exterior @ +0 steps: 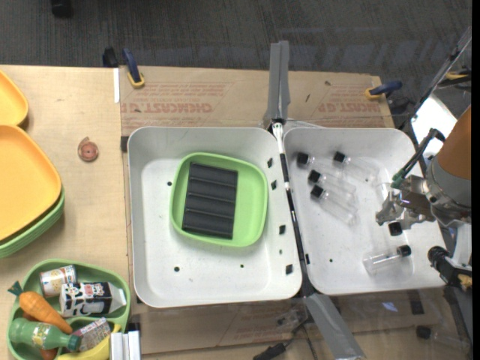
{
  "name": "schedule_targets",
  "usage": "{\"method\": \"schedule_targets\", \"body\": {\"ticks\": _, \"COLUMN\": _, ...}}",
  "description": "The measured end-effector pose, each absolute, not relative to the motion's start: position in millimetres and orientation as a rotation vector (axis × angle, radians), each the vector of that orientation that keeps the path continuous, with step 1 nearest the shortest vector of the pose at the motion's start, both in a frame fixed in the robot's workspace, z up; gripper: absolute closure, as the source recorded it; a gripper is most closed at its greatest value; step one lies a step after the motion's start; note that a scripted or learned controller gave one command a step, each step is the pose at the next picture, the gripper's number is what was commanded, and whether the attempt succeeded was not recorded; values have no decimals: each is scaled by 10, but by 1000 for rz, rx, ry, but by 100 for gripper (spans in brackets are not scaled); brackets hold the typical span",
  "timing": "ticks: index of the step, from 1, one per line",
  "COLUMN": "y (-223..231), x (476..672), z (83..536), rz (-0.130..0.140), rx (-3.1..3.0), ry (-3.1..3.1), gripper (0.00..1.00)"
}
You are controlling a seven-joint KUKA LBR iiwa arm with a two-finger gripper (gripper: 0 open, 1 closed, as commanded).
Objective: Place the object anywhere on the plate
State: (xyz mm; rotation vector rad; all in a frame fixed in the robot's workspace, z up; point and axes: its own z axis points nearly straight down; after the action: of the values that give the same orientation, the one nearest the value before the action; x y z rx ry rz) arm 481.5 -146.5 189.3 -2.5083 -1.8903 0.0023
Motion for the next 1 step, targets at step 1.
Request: {"method": "schedule_targets", "body": {"ticks": 1, "y": -1465, "x": 4815, "z": 1893, "rz": 2, "rx": -2508, "ry": -1890, "gripper": 0}}
